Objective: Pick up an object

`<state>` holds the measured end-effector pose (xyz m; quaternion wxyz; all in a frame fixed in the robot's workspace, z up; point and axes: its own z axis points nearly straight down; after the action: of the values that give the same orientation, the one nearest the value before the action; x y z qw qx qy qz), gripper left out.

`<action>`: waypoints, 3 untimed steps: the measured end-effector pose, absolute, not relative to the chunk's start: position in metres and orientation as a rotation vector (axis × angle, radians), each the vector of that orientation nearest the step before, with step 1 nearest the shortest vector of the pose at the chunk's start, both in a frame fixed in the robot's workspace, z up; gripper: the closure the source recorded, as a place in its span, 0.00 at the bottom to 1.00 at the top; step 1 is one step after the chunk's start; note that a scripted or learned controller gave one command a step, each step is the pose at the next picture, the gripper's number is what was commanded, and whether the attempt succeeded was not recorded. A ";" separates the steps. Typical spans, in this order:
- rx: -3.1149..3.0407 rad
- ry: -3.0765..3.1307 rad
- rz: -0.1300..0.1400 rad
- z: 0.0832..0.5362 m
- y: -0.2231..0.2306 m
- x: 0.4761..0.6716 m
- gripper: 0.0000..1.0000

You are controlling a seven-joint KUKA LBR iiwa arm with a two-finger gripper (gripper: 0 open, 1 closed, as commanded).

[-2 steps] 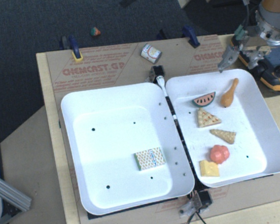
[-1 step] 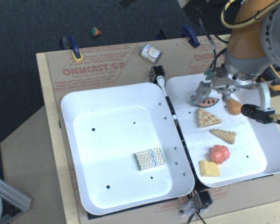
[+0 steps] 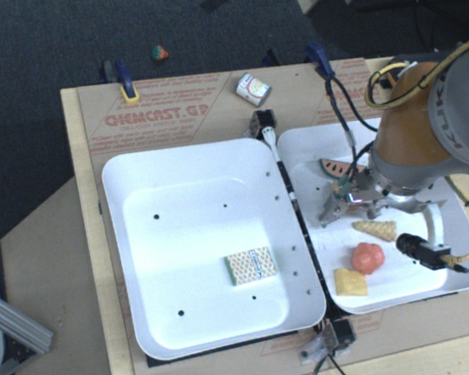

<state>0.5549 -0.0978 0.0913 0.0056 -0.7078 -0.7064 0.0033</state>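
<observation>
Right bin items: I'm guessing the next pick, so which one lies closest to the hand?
The pale wedge-shaped piece, just below the hand. The red round item and yellow block lie farther down the right bin.

- I see smooth, glossy white plastic bins.
- The surface looks like matt brown cardboard, printed red.
- My arm's orange band shines.

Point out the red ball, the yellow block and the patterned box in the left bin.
red ball (image 3: 366, 257), camera view, centre of its top.
yellow block (image 3: 350, 282), camera view, middle of its upper face.
patterned box (image 3: 252, 266), camera view, centre of its lid.
</observation>
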 end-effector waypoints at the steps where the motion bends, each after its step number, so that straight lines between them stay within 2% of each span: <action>1: -2.222 -2.236 -0.015 0.192 -0.064 0.608 0.00; 2: -2.220 -2.229 -0.006 0.185 -0.033 0.649 0.00; 3: -2.217 -2.229 -0.006 0.185 0.012 0.667 0.00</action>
<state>0.6675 0.0124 0.1850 -0.0009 -0.7052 -0.7090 -0.0021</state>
